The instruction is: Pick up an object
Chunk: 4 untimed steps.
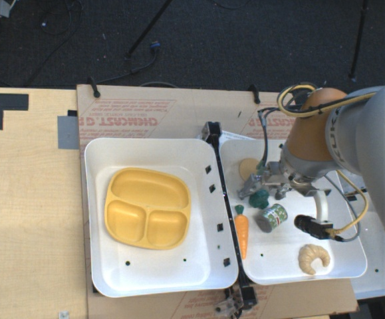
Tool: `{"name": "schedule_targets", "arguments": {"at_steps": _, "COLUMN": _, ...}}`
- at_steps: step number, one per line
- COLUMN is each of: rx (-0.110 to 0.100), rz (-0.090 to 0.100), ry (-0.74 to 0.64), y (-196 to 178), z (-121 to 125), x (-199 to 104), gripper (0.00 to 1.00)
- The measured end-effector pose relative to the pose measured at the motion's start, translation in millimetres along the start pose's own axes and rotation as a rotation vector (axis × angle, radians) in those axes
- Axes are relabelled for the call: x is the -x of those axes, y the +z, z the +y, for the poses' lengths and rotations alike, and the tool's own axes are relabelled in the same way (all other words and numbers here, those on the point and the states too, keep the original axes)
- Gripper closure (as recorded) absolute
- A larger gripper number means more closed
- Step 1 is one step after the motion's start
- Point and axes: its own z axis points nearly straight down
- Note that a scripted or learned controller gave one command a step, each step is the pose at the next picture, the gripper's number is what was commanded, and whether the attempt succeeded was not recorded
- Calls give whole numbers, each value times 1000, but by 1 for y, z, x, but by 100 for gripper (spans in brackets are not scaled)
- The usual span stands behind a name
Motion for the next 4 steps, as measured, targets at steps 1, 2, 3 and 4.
{"name": "schedule_targets", "arguments": {"at_steps": 1, "rx": -1, "rz": 1, "ry": 2, "y": -8, "z": 1, "x": 1, "gripper": 100}}
{"name": "schedule_targets", "arguments": {"at_steps": 2, "rx": 2, "rz": -1, "ry": 4, "y": -49, "z": -6, "x": 5, "gripper": 100}}
{"name": "schedule_targets", "arguments": {"at_steps": 3, "rx": 2, "rz": -1, "ry": -1, "y": -87, "z": -5, "x": 5, "gripper": 100}}
{"name": "schedule_targets", "arguments": {"at_steps": 4, "rx": 3, "rz": -1, "ry": -2, "y": -116, "z": -4, "x": 6, "gripper": 100}}
